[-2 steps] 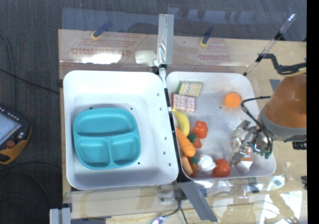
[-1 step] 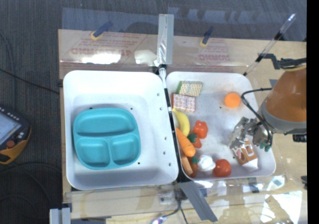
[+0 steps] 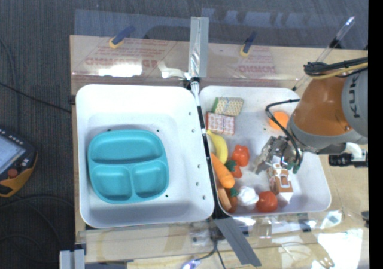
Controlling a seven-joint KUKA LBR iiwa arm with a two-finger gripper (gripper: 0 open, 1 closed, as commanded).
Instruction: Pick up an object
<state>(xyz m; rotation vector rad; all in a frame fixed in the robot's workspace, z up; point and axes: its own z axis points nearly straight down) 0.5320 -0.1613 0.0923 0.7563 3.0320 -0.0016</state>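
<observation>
I have the gripper down low inside the right bin, over its near right part. From this slanted view I cannot tell how it is set, and I see nothing clearly caught in it.

The thing lying closest to it is a small carton with a red and white face, just toward the near edge of the bin from the gripper and touching or almost touching it. The carton stands roughly on end, its long axis running toward and away from the near wall. Just to its left sits a red tomato, and beside that a white lump.

Farther left, well apart from the gripper, lie a red pepper, a banana and a carrot along the wall between the bins. The left bin holds a teal tray.

I judge the carton the natural target: the move is a short shift toward the near wall, then straight down.
</observation>
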